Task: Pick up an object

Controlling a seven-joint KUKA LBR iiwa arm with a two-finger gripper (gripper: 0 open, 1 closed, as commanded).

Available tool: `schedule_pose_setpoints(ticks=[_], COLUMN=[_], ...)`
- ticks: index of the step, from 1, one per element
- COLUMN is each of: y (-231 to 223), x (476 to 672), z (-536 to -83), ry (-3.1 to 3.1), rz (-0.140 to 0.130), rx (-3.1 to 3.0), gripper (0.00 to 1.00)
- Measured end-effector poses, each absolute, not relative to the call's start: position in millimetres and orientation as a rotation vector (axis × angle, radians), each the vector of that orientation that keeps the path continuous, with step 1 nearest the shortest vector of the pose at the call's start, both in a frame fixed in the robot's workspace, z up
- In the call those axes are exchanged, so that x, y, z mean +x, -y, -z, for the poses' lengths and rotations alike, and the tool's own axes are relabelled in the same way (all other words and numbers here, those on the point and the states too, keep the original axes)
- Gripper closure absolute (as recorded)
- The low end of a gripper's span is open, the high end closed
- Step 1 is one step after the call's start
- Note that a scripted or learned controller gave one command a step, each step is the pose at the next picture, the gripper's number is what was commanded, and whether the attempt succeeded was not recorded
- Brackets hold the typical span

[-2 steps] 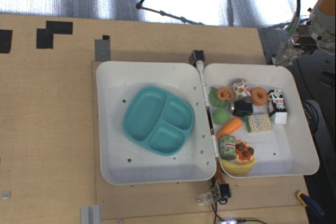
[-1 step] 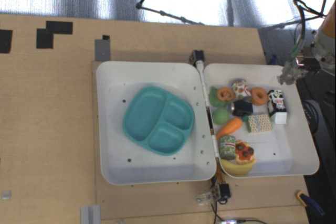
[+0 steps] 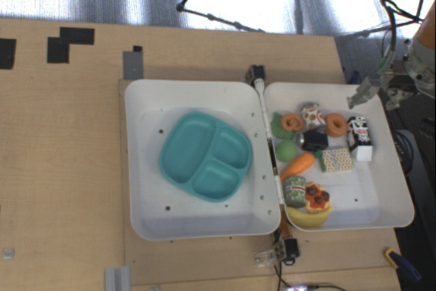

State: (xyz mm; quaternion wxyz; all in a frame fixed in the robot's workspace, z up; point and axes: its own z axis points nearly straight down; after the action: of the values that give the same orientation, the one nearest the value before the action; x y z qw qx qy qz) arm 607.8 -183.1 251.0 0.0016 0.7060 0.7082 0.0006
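At three o'clock your gripper (image 3: 371,93) is hovering, jaws spread, empty; crowded toys (image 3: 315,140) are risking a glancing miss.

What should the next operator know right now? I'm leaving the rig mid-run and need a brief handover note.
Gripper: above the right bin's far right corner, holding nothing.
Things: toy food heaped in the right bin, including a carrot, two orange rings, a banana and a cow-patterned block. A teal divided plate lies in the left bin.
Done: nothing picked.
Left: descend, grasp one object, lift.
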Motion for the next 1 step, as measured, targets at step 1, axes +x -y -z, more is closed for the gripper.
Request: schedule_pose_setpoints(ticks=[1], y=[197.1], x=[621.3], z=[-121.5], ry=[-2.219], rz=[-0.008], rx=[2.211], gripper=[0.00])
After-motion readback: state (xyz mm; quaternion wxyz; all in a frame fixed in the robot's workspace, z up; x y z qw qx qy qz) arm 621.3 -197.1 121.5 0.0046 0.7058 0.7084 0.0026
